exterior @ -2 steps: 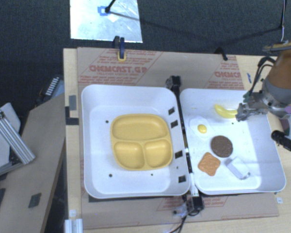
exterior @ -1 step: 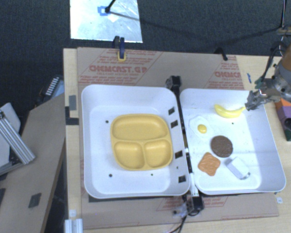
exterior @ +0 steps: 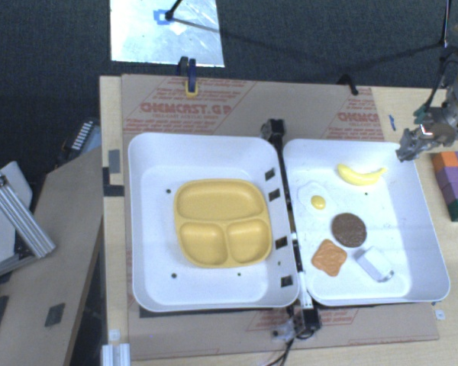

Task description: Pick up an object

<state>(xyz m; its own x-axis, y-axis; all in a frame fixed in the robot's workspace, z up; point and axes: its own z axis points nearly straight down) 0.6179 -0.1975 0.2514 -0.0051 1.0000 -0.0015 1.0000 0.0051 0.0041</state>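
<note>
Gripper (exterior: 409, 149) hung over right bin's (exterior: 420, 227) far right rim, nothing seen held; jaw state: cannot tell. Inside right bin lay banana (exterior: 360, 174), fried egg (exterior: 316, 197), brown patty (exterior: 349, 229), toast (exterior: 329, 258), small white piece (exterior: 374, 265). Yellow divided tray (exterior: 219, 222) sat in left bin (exterior: 149, 235).

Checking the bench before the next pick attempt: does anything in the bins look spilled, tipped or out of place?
Nothing stands out. The yellow divided tray lies flat in the left bin. In the right bin, the banana, fried egg, brown patty, orange toast piece and small white object lie apart, none spilled. The gripper hovers at the bin's far right corner.
</note>
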